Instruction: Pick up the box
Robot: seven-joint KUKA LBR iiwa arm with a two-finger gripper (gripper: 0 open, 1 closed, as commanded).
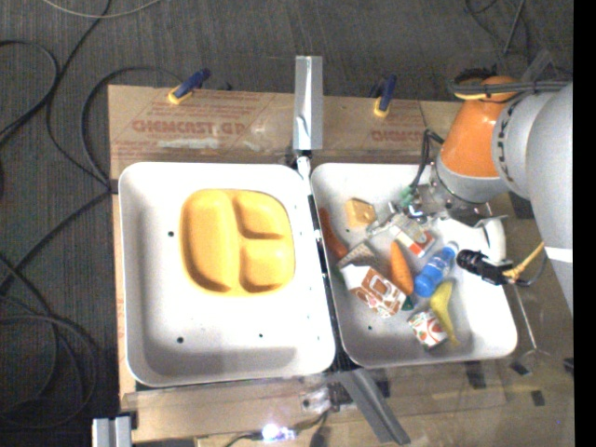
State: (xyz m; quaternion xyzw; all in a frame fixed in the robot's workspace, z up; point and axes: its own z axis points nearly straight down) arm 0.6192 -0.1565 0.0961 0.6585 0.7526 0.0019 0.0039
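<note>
The box [377, 291], a small white carton with orange-brown print, lies in the right bin [484, 343] near its front left. A second small printed carton [427, 329] rests closer to the front edge. My gripper [411, 216] reaches down into the middle of the right bin, below the orange wrist band [473, 147]. It hovers over a white and red packet [415, 237], up and to the right of the box. Nothing can be seen held in it.
Around the box lie a carrot [400, 266], a blue bottle [435, 270], a yellow banana [444, 307], a tan block [360, 212] and a red strip [331, 235]. The left bin [149, 333] holds a yellow divided tray [238, 240].
</note>
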